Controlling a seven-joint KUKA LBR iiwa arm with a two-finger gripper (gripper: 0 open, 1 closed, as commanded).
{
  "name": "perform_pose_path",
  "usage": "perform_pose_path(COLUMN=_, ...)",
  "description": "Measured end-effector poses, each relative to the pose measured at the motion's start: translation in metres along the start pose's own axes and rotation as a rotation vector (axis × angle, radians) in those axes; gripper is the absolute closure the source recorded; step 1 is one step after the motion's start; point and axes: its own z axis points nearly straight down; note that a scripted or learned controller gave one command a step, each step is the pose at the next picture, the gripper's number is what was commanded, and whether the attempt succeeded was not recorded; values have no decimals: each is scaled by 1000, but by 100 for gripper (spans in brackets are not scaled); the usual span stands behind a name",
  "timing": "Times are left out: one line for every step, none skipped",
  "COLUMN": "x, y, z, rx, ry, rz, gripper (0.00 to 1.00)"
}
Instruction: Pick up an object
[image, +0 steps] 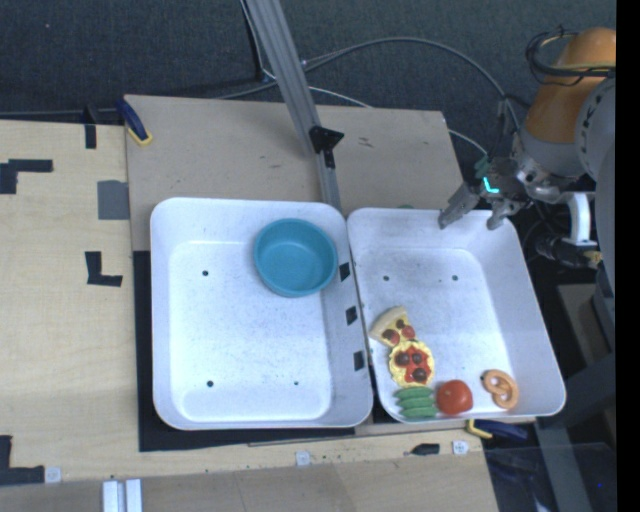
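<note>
Toys (a pizza slice (403, 349), a tomato (454, 397), a pretzel (499, 388)) lie untouched at the right bin's (470, 290) near edge. Nothing is picked yet: the claw (469, 213) hangs spread and bare over the far rim, with open floor between.

The bench (60, 300) is surfaced in tan board, with black tape marks at its left. A lighter board (240, 140) is laid across the middle, a blue-and-yellow clip (135, 122) at its far left corner. A black mat (145, 420) is seen under the left bin (165, 300). The right bin (535, 320) is set beside it, the rims touching. A grey pole (295, 90) rises from behind the bins. Another yellow-and-blue clip (495, 430) lies at the right bin's near edge.
</note>
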Motion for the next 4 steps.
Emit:
perform_pose_path(x=0, y=0, z=0, rx=0, ry=0, rz=0, gripper=0)
perform_pose_path(x=4, y=-4, z=63, rx=5, ry=1, rz=0, gripper=0)
perform_pose_path(x=5, y=-5, z=107, rx=3, ry=0, rz=0, gripper=0)
perform_pose_path(x=5, y=-4, z=94, rx=0, ry=-1, rz=-1, gripper=100)
